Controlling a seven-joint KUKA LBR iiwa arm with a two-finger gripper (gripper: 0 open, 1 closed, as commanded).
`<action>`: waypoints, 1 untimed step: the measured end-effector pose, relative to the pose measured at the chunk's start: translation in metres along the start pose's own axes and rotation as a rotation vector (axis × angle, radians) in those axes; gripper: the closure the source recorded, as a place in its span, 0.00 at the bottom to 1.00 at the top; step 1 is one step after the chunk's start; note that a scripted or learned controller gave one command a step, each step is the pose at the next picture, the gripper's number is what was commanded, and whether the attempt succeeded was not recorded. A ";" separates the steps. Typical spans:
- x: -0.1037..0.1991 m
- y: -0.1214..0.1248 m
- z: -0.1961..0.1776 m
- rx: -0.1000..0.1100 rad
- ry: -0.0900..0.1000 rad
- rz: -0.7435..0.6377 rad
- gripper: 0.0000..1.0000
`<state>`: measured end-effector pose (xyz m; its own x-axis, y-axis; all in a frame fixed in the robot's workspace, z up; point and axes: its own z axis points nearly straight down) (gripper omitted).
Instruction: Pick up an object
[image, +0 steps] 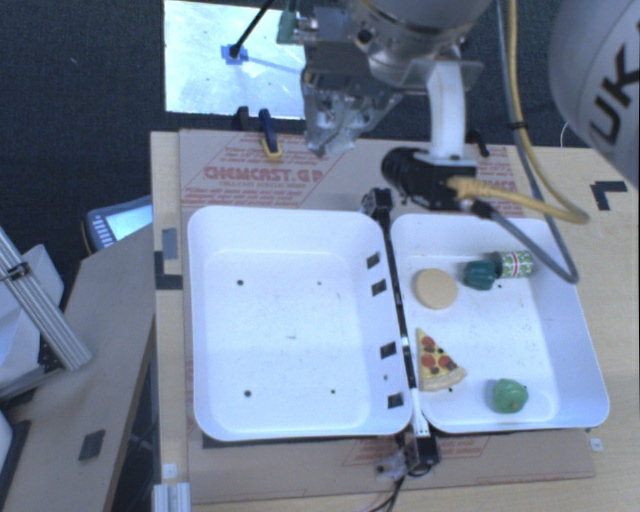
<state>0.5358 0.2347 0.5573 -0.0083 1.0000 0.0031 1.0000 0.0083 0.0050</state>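
In the right bin (570, 350) lie a round tan cookie (436, 288), a small bottle with a teal cap and a red-and-white label (497, 268), a pizza slice (437, 362) and a green round thing (508, 395). My gripper (327, 132) hangs high above the bench's far edge, behind the left bin (215, 300) and well away from all of these. Nothing shows between its fingertips.
A cardboard sheet with red lettering (250, 172) lies under both bins. A yellow cable (520, 195) runs across the back of the right bin. A metal rail (40, 305) and a small screen (118, 222) stand off the bench's left side.
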 end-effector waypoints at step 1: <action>0.000 0.000 -0.012 -0.002 0.001 -0.003 1.00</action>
<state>0.5359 0.2349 0.5688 -0.0118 0.9999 0.0045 0.9999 0.0117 0.0074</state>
